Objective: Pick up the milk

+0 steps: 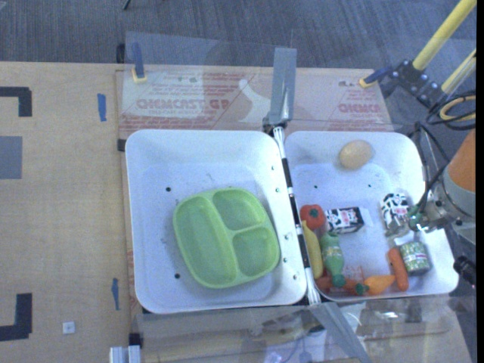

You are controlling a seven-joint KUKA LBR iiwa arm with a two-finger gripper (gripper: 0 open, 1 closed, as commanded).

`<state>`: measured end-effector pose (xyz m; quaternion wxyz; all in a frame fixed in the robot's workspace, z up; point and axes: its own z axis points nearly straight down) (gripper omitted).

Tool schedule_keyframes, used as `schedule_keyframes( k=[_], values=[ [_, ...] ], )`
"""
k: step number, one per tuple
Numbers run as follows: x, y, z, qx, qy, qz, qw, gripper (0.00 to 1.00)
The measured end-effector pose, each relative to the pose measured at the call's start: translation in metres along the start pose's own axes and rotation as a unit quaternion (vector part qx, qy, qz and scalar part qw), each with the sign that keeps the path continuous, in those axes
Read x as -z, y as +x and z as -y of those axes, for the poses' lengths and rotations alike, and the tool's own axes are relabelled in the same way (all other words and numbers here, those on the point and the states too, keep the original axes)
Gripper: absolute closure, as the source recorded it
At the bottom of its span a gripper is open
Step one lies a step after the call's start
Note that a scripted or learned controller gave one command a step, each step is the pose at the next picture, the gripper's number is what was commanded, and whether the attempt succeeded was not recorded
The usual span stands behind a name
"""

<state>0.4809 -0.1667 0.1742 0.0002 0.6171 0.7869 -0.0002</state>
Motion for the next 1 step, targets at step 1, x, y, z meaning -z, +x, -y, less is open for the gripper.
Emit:
schedule_keyframes(
  k=[1],
  values=[
    [0.0411, 0.0291, -0.0049, -0.202, 0.001, 0.0, 0.9794, 1.0]
  ],
)
